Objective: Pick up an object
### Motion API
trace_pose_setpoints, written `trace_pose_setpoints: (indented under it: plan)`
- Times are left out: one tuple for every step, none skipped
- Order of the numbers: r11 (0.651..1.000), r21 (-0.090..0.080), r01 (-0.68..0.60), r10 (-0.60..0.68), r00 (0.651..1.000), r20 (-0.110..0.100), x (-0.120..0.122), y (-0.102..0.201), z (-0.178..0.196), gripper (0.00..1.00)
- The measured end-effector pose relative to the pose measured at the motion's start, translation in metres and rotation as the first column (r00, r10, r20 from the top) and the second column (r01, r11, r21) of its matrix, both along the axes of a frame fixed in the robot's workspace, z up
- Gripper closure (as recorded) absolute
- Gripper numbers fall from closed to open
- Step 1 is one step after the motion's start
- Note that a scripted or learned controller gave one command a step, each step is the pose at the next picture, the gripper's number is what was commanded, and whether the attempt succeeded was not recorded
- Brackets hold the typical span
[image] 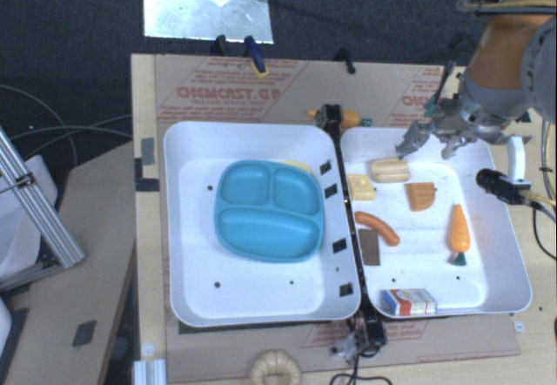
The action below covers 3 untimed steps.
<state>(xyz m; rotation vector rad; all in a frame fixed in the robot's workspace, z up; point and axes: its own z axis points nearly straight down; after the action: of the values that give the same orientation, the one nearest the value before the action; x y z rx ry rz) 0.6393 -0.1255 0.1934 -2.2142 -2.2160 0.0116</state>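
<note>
Grey gripper, fingers spread and holding nothing, hangs over the right bin's far edge, bun just beside it.

A sky-blue tray sits in the left white bin. Right of the tray lie a tan bun, pale yellow cheese, a red-orange sausage, a brown bar and an orange carrot with a green tip. Below these is a red, white and blue box.
</note>
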Motion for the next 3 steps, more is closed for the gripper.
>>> trace_pose_setpoints:
  plan:
    - [1.0, -0.002, -0.002, 0.002, 1.0, 0.013, 0.003, 0.0, 0.008, 0.0]
    - [1.0, -0.002, -0.001, 0.001, 1.0, 0.011, 0.003, -0.001, -0.033, 0.0]
    - [1.0, -0.001, -0.004, 0.004, 1.0, 0.01, 0.004, 0.004, -0.075, 0.0]
